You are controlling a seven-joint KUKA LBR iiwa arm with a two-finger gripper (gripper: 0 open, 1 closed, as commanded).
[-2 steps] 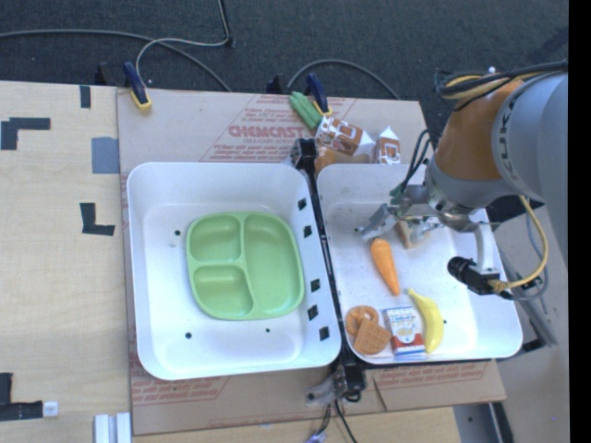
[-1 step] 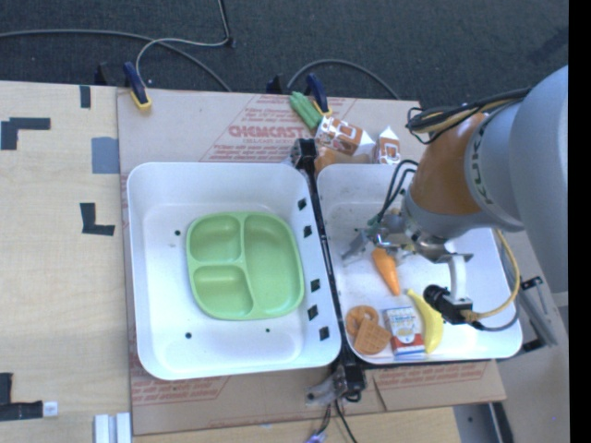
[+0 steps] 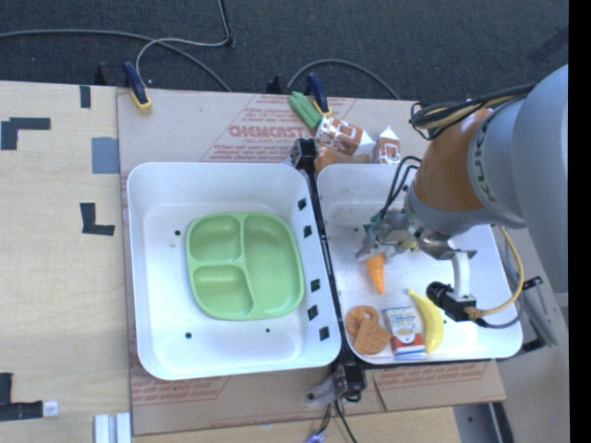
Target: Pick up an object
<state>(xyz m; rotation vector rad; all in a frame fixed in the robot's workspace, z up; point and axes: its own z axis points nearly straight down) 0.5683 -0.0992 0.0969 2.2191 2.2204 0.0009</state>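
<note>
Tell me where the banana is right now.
The banana lies in the right bin, near its front right corner, just right of the small carton and below the carrot.

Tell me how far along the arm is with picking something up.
Done: the arm has reached into the right bin, with the gripper low just above the orange carrot. In hand: nothing visibly held; the carrot looks to lie on the bin floor. Left: grasping and lifting. The banana, waffle and small carton lie untouched.

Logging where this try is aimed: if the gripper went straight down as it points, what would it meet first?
Most likely the orange carrot, just below the gripper in the right bin; depth is unclear from this slant.
</note>
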